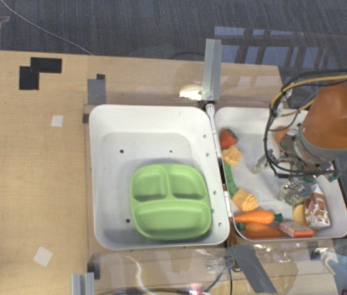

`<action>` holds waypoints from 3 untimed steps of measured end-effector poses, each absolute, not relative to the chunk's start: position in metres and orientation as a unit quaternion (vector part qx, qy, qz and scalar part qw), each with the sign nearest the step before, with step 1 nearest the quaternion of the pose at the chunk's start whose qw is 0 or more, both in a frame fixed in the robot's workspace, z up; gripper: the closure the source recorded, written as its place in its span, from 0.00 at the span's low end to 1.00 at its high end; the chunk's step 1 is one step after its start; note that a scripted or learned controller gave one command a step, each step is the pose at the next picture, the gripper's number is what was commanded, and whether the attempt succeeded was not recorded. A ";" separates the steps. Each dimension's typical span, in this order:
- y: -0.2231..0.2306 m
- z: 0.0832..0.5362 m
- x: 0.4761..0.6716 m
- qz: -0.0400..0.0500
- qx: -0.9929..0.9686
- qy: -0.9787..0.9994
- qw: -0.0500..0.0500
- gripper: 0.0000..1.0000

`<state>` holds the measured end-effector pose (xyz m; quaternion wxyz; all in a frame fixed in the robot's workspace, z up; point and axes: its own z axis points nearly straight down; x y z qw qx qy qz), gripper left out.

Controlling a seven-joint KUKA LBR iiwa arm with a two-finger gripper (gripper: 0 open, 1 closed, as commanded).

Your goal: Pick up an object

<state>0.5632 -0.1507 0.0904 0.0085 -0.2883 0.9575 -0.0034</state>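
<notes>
the gripper (296, 189), finger state i cannot tell, hangs above a red-and-white packet (316, 211).

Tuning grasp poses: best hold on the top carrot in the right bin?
Grip the upper carrot across the middle of its orange body, from straight above. It lies flat, pointing left to right, green top at its right end. The second carrot lies close below it, so the lower finger has little room; the body's upper side looks freer.

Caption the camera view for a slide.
Arm over right bin of toy food; green tray in left bin.
</notes>
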 end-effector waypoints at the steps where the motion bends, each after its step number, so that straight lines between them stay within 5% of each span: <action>1: -0.089 0.090 0.601 -0.002 -0.427 0.904 0.009 0.00; 2: -0.087 0.106 0.606 -0.005 -0.426 0.905 0.017 1.00; 3: -0.095 0.270 0.673 -0.007 -0.480 0.877 0.011 1.00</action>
